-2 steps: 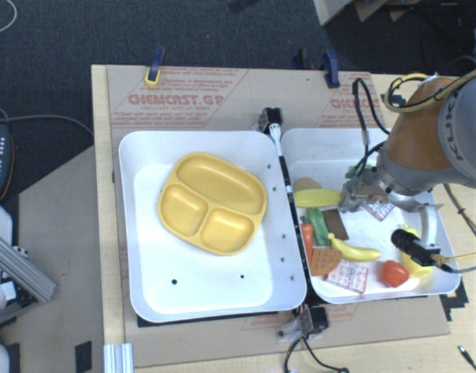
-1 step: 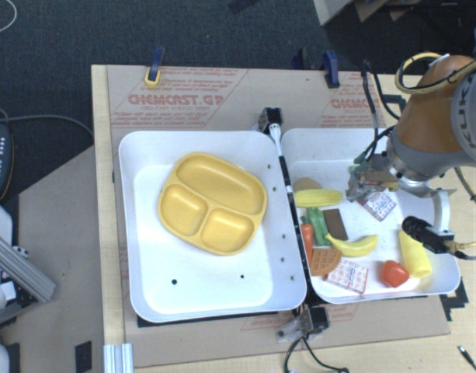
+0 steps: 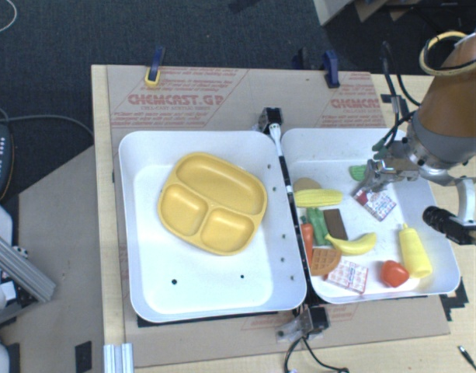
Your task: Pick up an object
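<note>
Yellow bottle (image 3: 415, 252) lies flat — long axis near-vertical in view, cap up.

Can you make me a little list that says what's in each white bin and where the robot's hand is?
left bin: yellow divided plate
right bin: corn, banana, yellow bottle, tomato, waffle, two small red-and-white packets, other toy food
gripper: over the right bin's far part, right above one packet
holding something: can't tell
arm: comes in from the right
</note>
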`<state>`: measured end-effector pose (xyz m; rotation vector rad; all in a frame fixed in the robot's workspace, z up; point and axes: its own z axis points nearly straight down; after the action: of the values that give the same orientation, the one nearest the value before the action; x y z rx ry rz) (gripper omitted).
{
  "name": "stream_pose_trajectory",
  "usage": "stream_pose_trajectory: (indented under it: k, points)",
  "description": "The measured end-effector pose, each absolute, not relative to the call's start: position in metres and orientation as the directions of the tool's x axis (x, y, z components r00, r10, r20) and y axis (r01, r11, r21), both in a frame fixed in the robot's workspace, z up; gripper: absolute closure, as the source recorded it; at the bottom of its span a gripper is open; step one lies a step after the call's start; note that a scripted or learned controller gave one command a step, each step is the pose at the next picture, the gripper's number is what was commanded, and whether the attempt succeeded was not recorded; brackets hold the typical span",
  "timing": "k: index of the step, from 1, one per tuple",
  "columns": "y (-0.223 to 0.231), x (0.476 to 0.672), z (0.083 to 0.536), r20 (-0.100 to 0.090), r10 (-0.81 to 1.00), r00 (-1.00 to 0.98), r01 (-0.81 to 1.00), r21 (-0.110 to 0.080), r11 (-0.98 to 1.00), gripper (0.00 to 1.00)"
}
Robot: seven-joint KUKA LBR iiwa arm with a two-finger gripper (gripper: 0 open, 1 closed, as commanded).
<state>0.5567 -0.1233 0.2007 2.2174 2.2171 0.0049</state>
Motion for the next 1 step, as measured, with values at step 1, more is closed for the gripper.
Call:
stream_pose_trajectory:
  k: [1]
  points:
    - [-0.1233, 0.5578, 0.2268, -0.002, 1.0, -0.001, 1.0, 0.005, 0.001, 1.0]
